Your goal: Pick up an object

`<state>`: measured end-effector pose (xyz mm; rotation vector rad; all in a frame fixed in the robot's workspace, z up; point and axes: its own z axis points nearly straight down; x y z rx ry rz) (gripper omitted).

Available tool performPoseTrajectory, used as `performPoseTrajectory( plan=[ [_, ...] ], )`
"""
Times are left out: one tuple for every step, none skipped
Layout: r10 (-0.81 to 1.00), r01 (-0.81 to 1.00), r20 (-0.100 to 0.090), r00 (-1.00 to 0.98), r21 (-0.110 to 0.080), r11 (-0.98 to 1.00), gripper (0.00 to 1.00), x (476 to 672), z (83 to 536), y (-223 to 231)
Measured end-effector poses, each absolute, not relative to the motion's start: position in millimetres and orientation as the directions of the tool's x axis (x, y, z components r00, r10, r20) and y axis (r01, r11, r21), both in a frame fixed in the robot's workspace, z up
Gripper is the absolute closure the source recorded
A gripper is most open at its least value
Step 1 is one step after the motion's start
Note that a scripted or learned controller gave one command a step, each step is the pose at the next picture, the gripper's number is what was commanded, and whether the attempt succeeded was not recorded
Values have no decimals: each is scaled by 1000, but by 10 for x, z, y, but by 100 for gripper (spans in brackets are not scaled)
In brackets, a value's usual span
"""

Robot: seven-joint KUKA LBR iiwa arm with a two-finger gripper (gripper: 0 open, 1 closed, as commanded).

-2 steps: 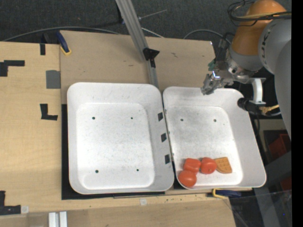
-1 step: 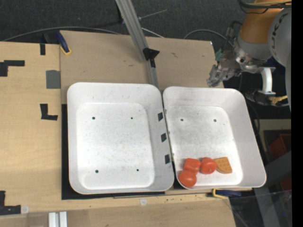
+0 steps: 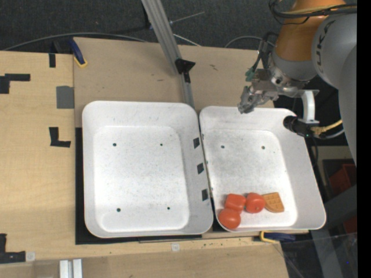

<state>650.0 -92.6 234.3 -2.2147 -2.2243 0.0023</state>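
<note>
Table (image 3: pixel 133 68): you have two white bins side by side on it.
Right bin (image 3: pixel 301 167): it holds all your candidates, bunched at its near edge.
Arm (image 3: pixel 324 33): it reaches in from the right.
Jaws (image 3: pixel 246 106): they hang over the right bin's far rim; you cannot tell if they are apart or together.
Red pieces (image 3: pixel 237 208): three, touching, with the tan piece (image 3: pixel 273 202) just beside; all lie well apart from the jaws, straight toward the near edge.

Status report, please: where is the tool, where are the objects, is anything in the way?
Tool over right bin's far rim. Three red pieces and orange cracker clustered at near edge. Nothing between.
</note>
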Motion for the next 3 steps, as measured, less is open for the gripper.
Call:
performPoseTrajectory(
  plan=[
    [1000,1000,2,-6,-2,6,100,6364,2415,-370],
    [1000,1000,2,-7,-5,7,100,6117,2306,203],
    [1000,1000,0,-5,-4,5,100,5907,2239,621]
  ],
)
